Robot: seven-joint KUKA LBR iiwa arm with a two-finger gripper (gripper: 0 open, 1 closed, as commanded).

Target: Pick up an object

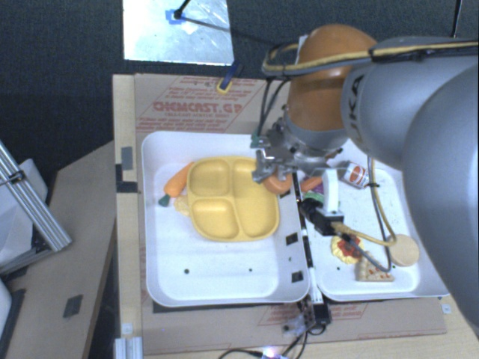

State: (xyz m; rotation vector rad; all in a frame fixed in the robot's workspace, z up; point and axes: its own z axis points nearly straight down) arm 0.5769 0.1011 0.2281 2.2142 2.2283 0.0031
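Observation:
My gripper (268, 172) hangs over the wall between the two white bins, at the right rim of a yellow divided plate (224, 200). Just beneath it, partly hidden, lies an orange piece (278, 186). A carrot (177, 179) rests against the plate's left side in the left bin (217, 283). The arm's grey body and orange band cover much of the right bin (404, 283).
In the right bin lie a red-and-white can (356, 175), a purple and green item (314, 197), a yellow and red toy (346, 250), a pizza slice (373, 274) and a tan round piece (405, 250). Cardboard (194, 107) lies behind the bins.

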